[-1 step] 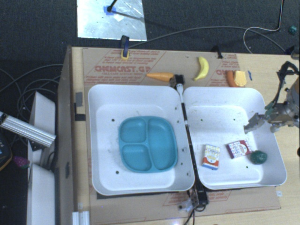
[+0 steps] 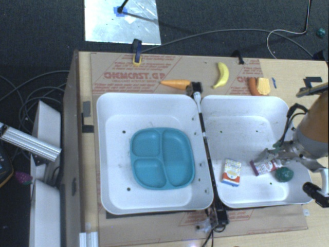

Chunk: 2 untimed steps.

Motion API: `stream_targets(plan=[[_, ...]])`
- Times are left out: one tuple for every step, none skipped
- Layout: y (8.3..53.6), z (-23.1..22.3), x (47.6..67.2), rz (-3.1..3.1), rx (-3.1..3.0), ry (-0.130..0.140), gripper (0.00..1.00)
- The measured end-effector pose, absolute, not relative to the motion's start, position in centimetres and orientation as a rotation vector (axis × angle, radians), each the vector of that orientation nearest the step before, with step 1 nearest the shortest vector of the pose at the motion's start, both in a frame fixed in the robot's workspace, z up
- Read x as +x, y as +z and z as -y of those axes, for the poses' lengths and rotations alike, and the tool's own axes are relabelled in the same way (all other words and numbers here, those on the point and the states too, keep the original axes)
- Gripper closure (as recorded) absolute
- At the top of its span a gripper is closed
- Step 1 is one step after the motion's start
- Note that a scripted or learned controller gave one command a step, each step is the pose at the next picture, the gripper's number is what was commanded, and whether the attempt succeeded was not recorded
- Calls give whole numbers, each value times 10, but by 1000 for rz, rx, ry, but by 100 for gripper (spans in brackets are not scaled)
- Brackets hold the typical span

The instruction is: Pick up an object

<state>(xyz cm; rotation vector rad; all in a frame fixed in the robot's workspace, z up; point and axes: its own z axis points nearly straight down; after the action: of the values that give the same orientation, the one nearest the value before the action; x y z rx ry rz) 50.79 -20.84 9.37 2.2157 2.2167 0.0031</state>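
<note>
Tool (image 2: 271, 157) sits low in the right bin (image 2: 247, 112), seemingly touching a small red packet (image 2: 262, 167); its grip state is unclear.

Robotics lab: bench (image 2: 154, 73), white bins (image 2: 118, 117), loose cables (image 2: 216, 32).

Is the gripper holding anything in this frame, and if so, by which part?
Cannot be told. The gripper sits over a red-and-white packet in the right bin, beside a green ball.

Two bins sit side by side on the surface (image 2: 154, 71). A divided plate (image 2: 162, 157) lies in the left bin (image 2: 110, 138); a small carton (image 2: 232, 172), a packet (image 2: 263, 167) and a ball (image 2: 283, 175) lie in the right bin (image 2: 241, 112).
</note>
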Motion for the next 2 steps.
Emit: stream_targets(plan=[[85,206,598,-2223,2215,3,0],[237,206,670,-2222,2209,6,0]])
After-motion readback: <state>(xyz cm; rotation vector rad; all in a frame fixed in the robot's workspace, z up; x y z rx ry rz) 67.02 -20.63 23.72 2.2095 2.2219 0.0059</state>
